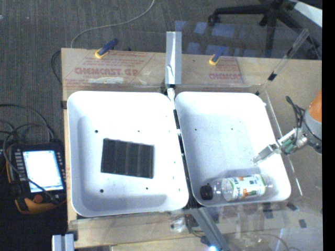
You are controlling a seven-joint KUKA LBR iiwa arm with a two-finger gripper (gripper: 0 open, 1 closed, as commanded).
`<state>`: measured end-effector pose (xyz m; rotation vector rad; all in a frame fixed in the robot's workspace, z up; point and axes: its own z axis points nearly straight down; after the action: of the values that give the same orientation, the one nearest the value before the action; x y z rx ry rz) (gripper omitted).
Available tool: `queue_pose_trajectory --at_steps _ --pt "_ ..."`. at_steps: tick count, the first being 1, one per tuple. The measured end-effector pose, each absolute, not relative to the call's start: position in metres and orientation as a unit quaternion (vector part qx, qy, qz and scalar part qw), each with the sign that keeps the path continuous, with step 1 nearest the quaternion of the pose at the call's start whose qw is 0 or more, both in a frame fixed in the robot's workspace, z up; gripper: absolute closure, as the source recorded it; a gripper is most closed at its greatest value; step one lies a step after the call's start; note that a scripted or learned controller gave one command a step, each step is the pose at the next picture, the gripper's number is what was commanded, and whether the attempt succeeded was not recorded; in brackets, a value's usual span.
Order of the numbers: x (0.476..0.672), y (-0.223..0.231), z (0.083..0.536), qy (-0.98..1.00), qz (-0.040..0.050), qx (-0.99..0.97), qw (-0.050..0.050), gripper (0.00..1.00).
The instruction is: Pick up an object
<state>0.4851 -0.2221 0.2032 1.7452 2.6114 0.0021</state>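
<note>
A clear plastic bottle (241,187) with a black cap and a colourful label lies on its side along the near wall of the right bin (225,124). A flat black rectangular pad (127,158) rests in the middle of the left bin (78,140). My gripper (260,157) reaches in over the right bin's right rim, slanting down and to the left. Its tip hangs a little above and to the right of the bottle, apart from it, and nothing is visibly held.
A metal post (173,61) stands at the far end of the seam between the bins. Two clamps (104,48) hold clear sheets along the wooden bench's back edge. A handheld screen (39,170) with cables lies off the bench at the left.
</note>
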Motion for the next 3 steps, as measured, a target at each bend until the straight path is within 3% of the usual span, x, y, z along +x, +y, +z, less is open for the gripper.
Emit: queue_pose_trajectory --at_steps 1,2,3 --pt "0.489 -0.164 0.092 0.837 0.0023 0.546 0.008 0.00" --pt "0.492 -0.162 0.103 0.838 0.0047 0.546 0.009 1.00" --pt "0.505 -0.143 0.216 0.727 -0.0008 0.687 0.001 1.00"
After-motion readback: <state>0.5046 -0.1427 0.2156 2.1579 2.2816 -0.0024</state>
